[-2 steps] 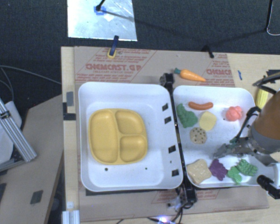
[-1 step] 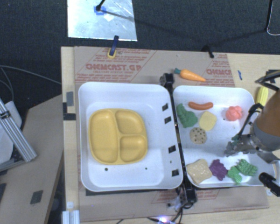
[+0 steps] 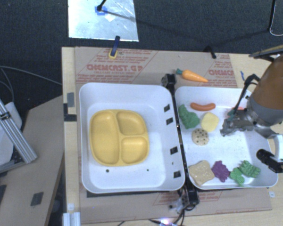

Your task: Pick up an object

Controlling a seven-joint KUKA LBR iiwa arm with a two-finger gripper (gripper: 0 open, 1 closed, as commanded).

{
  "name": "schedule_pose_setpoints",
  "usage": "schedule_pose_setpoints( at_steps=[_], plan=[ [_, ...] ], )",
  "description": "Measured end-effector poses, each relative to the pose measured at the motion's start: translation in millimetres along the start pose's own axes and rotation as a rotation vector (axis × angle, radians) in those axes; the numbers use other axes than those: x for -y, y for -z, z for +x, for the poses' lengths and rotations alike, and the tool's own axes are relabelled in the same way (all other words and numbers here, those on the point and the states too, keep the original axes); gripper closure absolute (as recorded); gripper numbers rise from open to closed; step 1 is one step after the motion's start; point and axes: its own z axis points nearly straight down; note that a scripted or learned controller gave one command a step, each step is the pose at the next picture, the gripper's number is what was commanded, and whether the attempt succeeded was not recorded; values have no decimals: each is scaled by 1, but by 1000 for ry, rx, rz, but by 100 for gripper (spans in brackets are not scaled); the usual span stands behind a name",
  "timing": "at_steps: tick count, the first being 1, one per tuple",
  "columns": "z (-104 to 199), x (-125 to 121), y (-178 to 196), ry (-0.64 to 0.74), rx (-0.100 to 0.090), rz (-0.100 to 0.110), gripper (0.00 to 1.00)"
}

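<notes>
Yellow foam-looking cheese block point(image 3: 210, 122) sits mid right bin point(image 3: 254, 182), just left of my jaws point(image 3: 228, 127), whose spread I can't tell; probably light and squishy, so I'd pinch its flat sides.

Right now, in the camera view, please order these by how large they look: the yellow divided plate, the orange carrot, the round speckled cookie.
1. Yellow divided plastic plate, clearly largest.
2. Orange toy carrot.
3. Round speckled cookie, smallest, though not far from the carrot in area.
</notes>
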Motion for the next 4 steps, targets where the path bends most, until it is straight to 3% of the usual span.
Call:
schedule_pose_setpoints(
  at_steps=[1,2,3,4],
  plan=[
    [31,40,61,-4,-1,6,100],
    [85,-15,131,2,-1,-2,100],
    [121,45,131,-3,-3,11,100],
    [184,41,177,1,-4,5,100]
  ],
)
